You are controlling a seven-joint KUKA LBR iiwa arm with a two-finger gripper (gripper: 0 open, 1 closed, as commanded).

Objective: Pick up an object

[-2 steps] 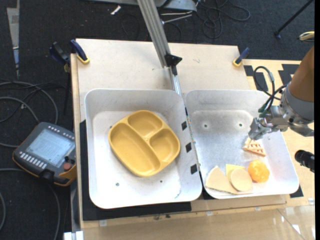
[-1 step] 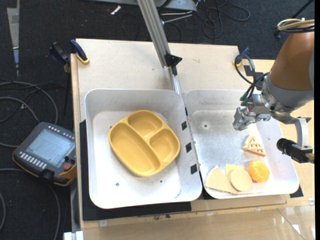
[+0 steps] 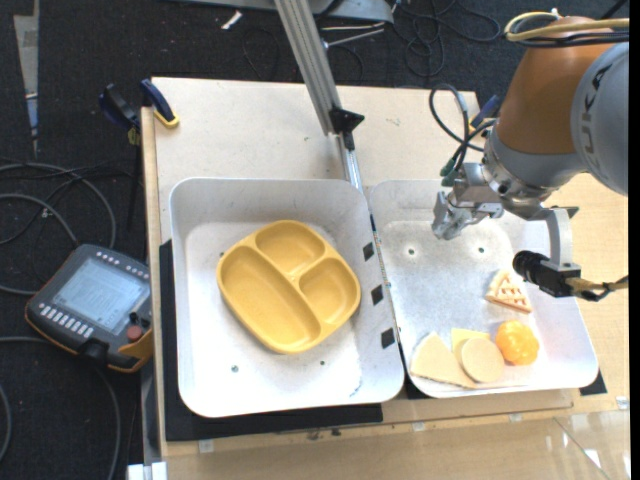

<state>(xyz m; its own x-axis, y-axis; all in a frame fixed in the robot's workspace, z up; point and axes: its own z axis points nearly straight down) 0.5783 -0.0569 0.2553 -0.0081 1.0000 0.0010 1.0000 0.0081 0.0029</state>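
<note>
Over the right white bin (image 3: 400,203), near its far edge, we see the grey two-finger gripper (image 3: 452,220) with nothing between its fingers; spread we cannot tell. Along the near edge: orange round fruit piece (image 3: 517,343), triangular pizza slice toy (image 3: 508,292), pale flat slices (image 3: 462,359). Yellow divided plastic plate (image 3: 289,285) sits mid left bin (image 3: 190,268).

I am finding no legible text, label, brand or number anywhere in this view. The handheld pendant (image 3: 95,305) lying left of the bench is showing a lit screen, but whatever it is displaying is blurring into a grey patch for me, too small to make out any characters.
</note>
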